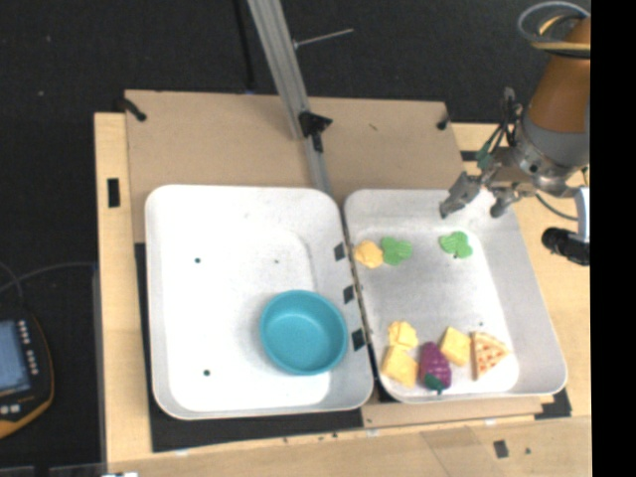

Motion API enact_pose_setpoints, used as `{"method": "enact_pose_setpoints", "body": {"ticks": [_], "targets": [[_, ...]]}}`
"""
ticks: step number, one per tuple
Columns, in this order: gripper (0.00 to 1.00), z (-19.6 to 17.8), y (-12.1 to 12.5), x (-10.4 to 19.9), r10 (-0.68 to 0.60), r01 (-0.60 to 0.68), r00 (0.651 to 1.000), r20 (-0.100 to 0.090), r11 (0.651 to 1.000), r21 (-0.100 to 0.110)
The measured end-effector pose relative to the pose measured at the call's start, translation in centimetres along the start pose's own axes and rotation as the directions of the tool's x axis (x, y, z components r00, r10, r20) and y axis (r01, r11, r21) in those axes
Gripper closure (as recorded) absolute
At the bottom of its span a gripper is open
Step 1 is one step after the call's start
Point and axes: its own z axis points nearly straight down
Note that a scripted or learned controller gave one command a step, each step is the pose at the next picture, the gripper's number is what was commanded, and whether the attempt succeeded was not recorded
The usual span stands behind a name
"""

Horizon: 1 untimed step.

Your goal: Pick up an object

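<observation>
My gripper (pixel 481 199) hangs over the far right corner of the right bin (pixel 522 296), its two fingers spread apart with nothing between them. A small green toy (pixel 456 244) lies just below it in the bin. Further left lie another green piece (pixel 396 250) and a yellow piece (pixel 369 254) side by side. Along the near edge of that bin sit yellow blocks (pixel 400 351), a purple grape bunch (pixel 434 365), a yellow cube (pixel 455 345) and a pizza slice (pixel 487 352).
A blue bowl (pixel 302 331) rests in the left bin (pixel 199 266), near its front right. A metal pole (pixel 288 78) slants up from between the bins. A handheld controller (pixel 20 366) lies at the far left.
</observation>
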Motion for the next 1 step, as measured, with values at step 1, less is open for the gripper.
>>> {"method": "enact_pose_setpoints", "body": {"ticks": [1], "targets": [[0.0, -0.01, -0.01, -0.04, -0.001, 0.001, 1.0, 0.001, 1.0, 0.001]]}}
